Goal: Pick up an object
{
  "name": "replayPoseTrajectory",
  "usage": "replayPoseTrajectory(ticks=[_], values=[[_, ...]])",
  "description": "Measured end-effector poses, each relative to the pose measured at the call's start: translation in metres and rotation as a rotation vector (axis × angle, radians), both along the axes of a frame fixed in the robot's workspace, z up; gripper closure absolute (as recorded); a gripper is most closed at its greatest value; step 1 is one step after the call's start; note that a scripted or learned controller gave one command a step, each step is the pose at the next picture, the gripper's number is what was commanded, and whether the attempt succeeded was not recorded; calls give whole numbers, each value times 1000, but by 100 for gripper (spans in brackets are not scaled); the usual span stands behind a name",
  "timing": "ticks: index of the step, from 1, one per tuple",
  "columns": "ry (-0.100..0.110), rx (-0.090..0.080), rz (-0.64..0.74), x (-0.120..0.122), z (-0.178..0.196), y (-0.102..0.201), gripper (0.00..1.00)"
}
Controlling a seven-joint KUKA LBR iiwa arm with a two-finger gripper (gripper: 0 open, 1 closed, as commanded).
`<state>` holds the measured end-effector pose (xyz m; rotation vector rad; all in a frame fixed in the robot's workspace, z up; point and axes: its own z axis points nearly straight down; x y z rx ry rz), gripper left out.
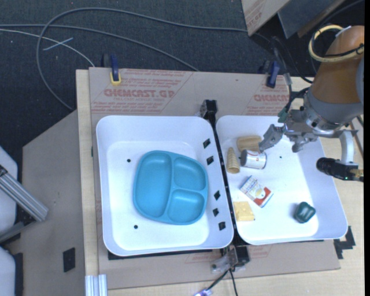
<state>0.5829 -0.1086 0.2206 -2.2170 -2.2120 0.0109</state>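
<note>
Plate in left bin; right bin beside.

This is a robotics lab or test cell rather than a home or shop. A grey and orange industrial arm reaches over a plywood bench stencilled with a supplier's name, its board held by blue clamps. Two shallow white bins sit side by side, joined with black clips. Loose cables trail over dark carpet, beside an aluminium frame rail and a cardboard box.
</note>
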Motion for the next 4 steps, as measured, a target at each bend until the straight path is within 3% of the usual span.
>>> replayPoseTrajectory(ticks=[1, 4], values=[[-11, -1, 2, 2, 5, 0, 0], [-5, 0, 2, -2, -138, 0, 0]])
